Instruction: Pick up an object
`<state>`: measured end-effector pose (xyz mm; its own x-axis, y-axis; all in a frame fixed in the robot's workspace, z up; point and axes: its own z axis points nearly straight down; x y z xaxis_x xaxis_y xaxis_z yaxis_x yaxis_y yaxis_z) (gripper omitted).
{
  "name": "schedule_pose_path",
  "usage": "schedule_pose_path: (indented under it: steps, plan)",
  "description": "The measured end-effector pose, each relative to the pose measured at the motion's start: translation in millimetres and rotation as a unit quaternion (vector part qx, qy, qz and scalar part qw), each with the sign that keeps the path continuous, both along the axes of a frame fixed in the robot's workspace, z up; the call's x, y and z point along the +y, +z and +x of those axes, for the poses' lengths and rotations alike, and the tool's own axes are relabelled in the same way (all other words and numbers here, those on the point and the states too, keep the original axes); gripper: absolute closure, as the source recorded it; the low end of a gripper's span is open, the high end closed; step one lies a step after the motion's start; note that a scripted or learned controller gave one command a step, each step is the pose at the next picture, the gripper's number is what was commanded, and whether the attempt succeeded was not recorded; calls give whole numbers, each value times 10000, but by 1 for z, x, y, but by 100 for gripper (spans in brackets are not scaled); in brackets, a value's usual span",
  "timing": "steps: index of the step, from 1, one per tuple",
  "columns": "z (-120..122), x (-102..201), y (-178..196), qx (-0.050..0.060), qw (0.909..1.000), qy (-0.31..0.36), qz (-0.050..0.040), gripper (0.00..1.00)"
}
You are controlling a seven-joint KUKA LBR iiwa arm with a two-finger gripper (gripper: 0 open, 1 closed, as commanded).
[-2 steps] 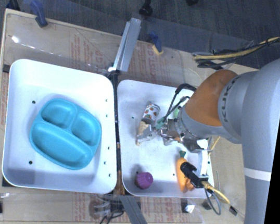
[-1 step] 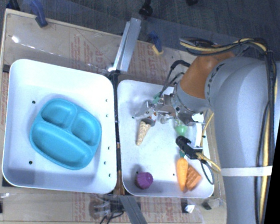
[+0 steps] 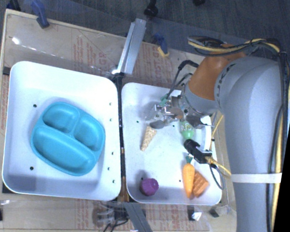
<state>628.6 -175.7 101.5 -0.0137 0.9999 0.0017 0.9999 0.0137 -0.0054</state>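
Note:
My gripper (image 3: pixel 161 115) hangs over the upper middle of the right bin (image 3: pixel 130 138), its metal fingers pointing left, with nothing seen between them. Just below the gripper lies a tan cone-shaped piece (image 3: pixel 148 138). A purple round object (image 3: pixel 149 185) rests near the bin's front edge. An orange carrot (image 3: pixel 188 180) lies at the front right beside an orange wedge (image 3: pixel 200 184). A green item (image 3: pixel 187 130) peeks out under the wrist, mostly hidden by the arm.
The left bin (image 3: pixel 24 83) holds a blue divided plate (image 3: pixel 68 138). A metal bar (image 3: pixel 130 47) rises between the bins at the back. Blue clamps (image 3: pixel 40 14) sit on the bench's far edge. A black cable connector (image 3: pixel 196 150) hangs over the right bin.

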Motion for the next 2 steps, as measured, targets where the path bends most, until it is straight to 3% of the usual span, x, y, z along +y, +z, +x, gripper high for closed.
schedule_pose_path:
  steps: [1,2]
  plan:
    - [-11,45,120,-20,10000,-24,-6,100]
    - [-102,81,126,-4,10000,-37,-6,100]
